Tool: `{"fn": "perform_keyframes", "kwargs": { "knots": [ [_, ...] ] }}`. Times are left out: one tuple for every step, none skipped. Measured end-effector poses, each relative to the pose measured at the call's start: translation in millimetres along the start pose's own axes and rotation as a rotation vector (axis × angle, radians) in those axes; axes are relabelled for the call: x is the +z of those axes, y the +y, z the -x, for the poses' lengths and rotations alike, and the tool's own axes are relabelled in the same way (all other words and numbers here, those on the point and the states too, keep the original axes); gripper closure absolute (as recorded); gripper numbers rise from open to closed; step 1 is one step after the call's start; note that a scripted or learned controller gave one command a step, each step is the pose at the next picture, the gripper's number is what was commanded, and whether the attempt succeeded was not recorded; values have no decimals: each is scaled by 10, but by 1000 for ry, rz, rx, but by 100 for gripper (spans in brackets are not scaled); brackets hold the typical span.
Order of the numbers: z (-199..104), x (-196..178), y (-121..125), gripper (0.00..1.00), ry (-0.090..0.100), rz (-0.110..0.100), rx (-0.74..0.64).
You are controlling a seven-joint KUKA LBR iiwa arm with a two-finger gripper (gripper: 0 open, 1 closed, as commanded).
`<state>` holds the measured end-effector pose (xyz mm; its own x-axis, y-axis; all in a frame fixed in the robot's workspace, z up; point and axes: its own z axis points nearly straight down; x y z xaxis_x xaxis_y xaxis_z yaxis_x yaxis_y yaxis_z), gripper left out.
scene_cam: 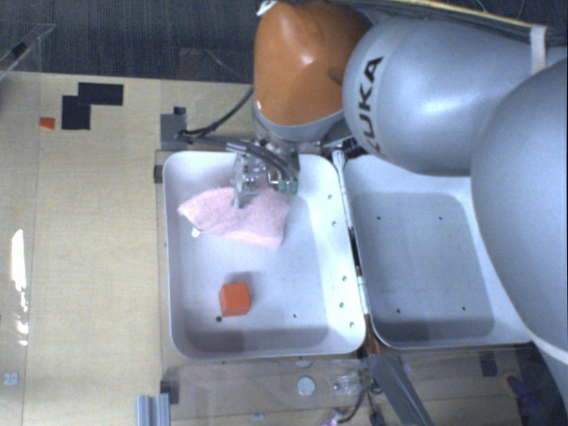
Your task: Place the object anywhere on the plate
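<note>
A small orange-red block [235,299] lies on the floor of the left bin [306,318], towards its front. Behind it, in the bin's back half, lies a flat pale pink plate [235,220] with an uneven outline. My gripper [251,189] hangs over the plate's back edge, directly below the arm's orange band [297,56], and it covers a little of the plate. The block lies well apart from the gripper, about a third of the bin's length nearer the front. Nothing rests on the visible part of the plate.
The right bin [417,264] adjoins the left one, and the arm's large grey body [461,87] overhangs its back and right side. A black cable [217,122] runs to the wrist from the left. Tan bench surface [89,238] lies left of the bins.
</note>
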<state>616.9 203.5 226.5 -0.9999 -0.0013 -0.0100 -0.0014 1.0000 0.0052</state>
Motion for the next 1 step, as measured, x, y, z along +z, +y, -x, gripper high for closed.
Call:
{"fn": "perform_keyframes", "kwargs": {
  "knots": [
    [2,-5,-1,0,-1,0,0]
  ]
}}
